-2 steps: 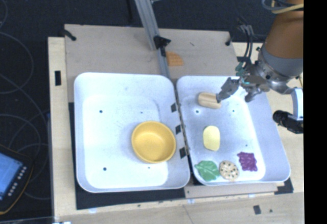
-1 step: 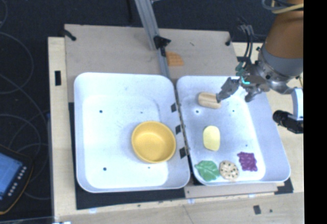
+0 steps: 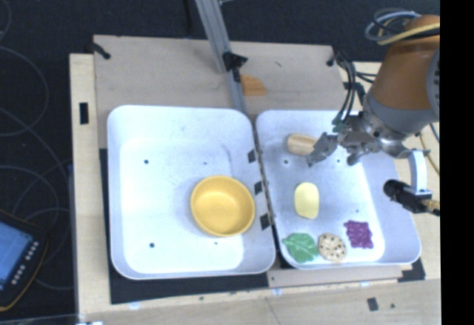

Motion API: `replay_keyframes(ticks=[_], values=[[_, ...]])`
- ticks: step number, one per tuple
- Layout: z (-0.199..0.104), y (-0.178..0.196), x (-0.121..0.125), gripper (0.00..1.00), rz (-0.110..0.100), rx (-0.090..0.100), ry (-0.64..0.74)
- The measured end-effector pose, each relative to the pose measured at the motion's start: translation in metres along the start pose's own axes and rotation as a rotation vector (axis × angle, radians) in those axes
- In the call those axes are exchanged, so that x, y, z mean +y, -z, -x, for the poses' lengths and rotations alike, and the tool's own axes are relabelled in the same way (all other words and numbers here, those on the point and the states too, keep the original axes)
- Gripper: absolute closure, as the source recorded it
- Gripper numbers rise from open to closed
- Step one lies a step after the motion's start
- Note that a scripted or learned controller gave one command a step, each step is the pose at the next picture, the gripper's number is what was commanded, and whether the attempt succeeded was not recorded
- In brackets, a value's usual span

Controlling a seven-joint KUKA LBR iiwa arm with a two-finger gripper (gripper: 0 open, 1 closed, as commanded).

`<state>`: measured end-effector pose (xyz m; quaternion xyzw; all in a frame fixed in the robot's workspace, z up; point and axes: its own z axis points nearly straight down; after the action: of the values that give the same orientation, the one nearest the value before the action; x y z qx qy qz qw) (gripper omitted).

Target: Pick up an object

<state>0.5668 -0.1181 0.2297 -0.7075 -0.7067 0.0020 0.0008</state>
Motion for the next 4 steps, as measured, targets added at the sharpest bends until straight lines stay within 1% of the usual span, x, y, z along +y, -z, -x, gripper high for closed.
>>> replay_keyframes(ticks=[1,2,3,4], values=[[0.003,-0.044,0.005,0.00,0.001,0.000,-0.001],[0.006,-0.107,0.002,0.00,-0.002,0.001,0.000],[0.007,-0.092,0.004,1.00,0.008,0.001,-0.007],[-0.001,-0.032,0.006,1.00,0.012,0.000,0.004]])
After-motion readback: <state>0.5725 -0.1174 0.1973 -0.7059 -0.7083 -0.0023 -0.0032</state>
